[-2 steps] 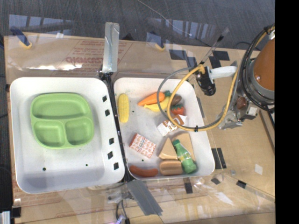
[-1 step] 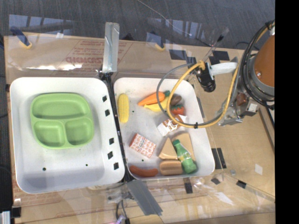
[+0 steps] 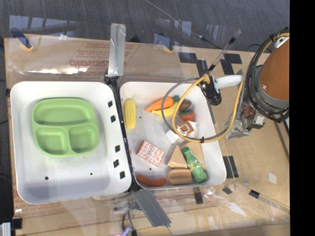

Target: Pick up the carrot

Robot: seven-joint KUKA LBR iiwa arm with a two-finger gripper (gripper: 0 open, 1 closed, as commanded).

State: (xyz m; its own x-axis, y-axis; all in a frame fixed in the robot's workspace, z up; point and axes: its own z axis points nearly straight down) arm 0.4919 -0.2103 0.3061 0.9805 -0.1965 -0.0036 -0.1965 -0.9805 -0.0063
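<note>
The carrot is orange with a green top and lies in the far part of the right bin, its tip pointing left. It rests against a yellow banana. The arm's orange band hangs over the bench to the right of that bin. My gripper sits below it, outside the bin's right wall and well away from the carrot. A yellow cable loops over the carrot's end of the bin.
The right bin also holds a corn cob, a red strawberry, a pink box, a green bottle, a sausage and a bun. A green divided plate lies in the left bin.
</note>
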